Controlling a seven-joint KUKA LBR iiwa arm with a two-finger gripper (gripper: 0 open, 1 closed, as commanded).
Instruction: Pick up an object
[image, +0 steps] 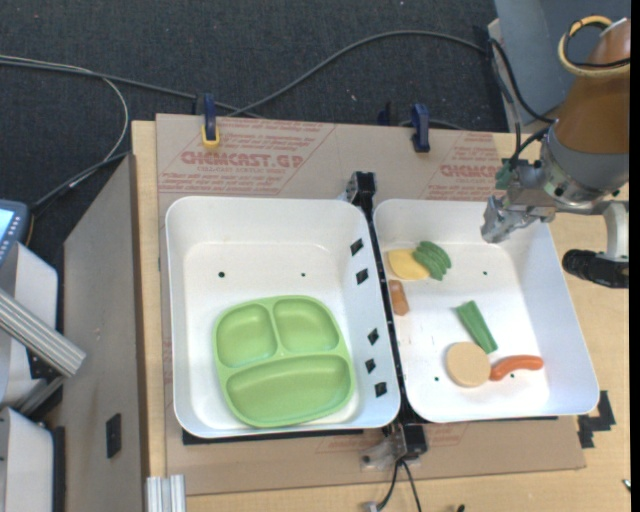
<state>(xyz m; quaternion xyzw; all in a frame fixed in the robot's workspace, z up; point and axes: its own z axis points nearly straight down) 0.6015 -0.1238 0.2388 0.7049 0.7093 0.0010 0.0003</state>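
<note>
Jaws: too small to judge; gripper (500, 222) hung over the right bin's (560, 340) far rim.

Nearest lay a tan disc (465, 364) touching a red chilli (516, 366), then a green pod (476, 325), then yellow and green pieces (420, 261).

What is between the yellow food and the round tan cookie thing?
In the camera view, a long green vegetable lies slanted on the white bin floor, between the yellow piece and the round tan piece, nearer the tan one.
</note>
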